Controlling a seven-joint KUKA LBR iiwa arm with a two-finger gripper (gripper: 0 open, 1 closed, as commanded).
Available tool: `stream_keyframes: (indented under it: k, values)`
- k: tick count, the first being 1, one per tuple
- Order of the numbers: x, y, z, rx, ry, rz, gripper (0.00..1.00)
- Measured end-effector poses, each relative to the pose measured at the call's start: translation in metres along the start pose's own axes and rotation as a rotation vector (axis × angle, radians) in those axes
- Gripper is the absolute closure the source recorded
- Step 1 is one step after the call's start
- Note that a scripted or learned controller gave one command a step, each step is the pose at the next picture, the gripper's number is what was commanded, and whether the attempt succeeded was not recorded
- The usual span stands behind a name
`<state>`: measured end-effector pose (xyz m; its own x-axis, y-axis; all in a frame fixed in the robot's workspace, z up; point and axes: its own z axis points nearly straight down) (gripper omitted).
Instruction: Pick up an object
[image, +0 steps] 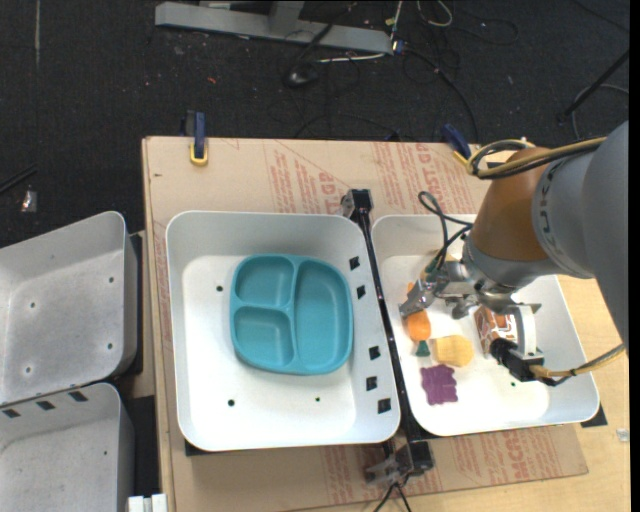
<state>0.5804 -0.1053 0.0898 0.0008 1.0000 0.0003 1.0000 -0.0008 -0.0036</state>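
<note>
Orange toy (418, 325) lies just below the end effector (428, 296), poised low for a grab. I cannot tell whether the end effector is spread or pressed together.

Tray (292, 313) in left bin (190, 300); 3 toys (438, 352) in right bin (570, 400).

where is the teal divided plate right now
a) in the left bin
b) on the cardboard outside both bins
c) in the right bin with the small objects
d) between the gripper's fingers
a: the teal divided plate lies flat on the floor of the left bin, while the gripper is over the right bin.
</note>
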Motion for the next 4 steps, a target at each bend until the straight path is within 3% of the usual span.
stream_keyframes:
  k: [1, 3, 4]
  values:
    - [0.000, 0.001, -0.012, -0.004, 0.000, 0.001, 1.00]
    - [0.002, 0.004, -0.128, -0.010, -0.002, -0.003, 1.00]
    - [0.002, 0.004, -0.148, -0.007, -0.001, -0.003, 1.00]
